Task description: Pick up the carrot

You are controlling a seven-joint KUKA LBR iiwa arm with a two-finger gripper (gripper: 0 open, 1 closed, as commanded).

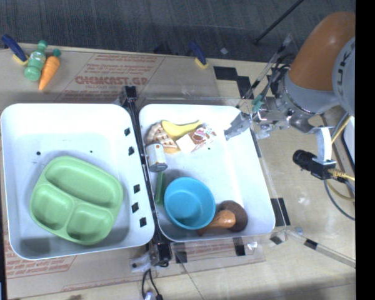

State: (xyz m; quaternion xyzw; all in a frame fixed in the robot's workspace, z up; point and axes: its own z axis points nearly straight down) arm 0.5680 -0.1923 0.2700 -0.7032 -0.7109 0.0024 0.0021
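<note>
Dark carpet runs behind a cardboard-covered bench (112, 77) that carries two shallow white bins side by side. Oddly, the carrot (49, 71) is in neither of them: it lies on the cardboard at the upper left of the frame, outside the left bin (12, 136), leaf end up, just beside a small green bottle (35, 63), perhaps touching it. My guess is that it was dropped or set aside there, since nothing holds it in place.

Just below, inside the left bin, sits a green divided plate (75, 199). Across the divider, the right bin (250, 186) is crowded: a banana (181, 128), a small packet (203, 137) and a tin can (156, 157) along the upper part, a blue bowl (189, 202) lower down, and a brown, rounded item (228, 216) against the bowl's right side.

Over at the right of the frame, the gripper (236, 126) hangs at the upper right corner of the right bin, well apart from the carrot. Nothing lies between its tips, and I cannot tell how it is set.
</note>
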